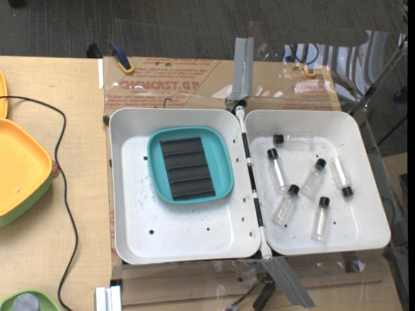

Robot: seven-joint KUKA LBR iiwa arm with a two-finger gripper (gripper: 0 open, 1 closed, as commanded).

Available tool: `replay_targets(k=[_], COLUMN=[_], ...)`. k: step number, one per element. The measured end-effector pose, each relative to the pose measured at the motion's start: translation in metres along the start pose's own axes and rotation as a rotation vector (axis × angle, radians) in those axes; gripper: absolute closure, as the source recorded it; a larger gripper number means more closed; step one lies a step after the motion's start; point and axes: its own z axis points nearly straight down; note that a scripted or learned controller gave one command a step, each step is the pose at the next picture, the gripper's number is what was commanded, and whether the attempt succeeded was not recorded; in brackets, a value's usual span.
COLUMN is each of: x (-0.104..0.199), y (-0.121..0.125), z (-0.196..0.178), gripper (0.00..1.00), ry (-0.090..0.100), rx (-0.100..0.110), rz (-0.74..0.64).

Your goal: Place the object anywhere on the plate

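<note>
Pick one vial (321, 217) from the right bin (363, 238), well apart from the teal plate (224, 173) in the left bin (130, 232). Best bet is the lone one near the front, clear of its neighbours. Grip across the clear body, not the black cap. Lift over the middle rims. Set down along the dark ridged pad (188, 168), probably less rolling there.

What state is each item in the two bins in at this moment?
Teal plate: flat in the left bin, carrying a dark ridged block.
Clear vials: five, black caps on, lying scattered in the right bin.
Loose black cap: lying alone near the right bin's back.
</note>
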Motion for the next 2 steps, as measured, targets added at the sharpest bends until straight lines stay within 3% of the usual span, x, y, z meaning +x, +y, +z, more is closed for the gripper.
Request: replay_targets(k=[2], x=[0.0003], y=[0.0004], z=[-0.0005], gripper=[0.0], ry=[0.001], rx=[0.0], rz=[0.002])
